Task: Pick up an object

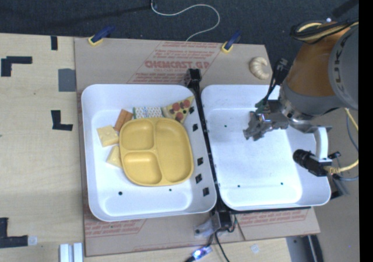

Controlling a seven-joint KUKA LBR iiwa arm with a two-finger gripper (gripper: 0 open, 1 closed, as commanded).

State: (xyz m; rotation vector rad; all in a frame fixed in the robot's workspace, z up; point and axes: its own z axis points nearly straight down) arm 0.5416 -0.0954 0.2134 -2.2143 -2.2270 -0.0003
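Cardboard-topped bench (pixel 116 56) | two white bins | left bin (pixel 93 156): yellow divided plate (pixel 156 151), small items behind it | gripper (pixel 255 127) over right bin (pixel 256 179), grip state unreadable

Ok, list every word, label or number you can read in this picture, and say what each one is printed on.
Red printing on the cardboard sheet behind the bins: blurred, seemingly upside down, not readable.
More red printing on the cardboard's front edge: too small and blurred to read.
Dark letters on the arm's grey casing: cut off at the frame edge, not readable.
Nothing else bears text.
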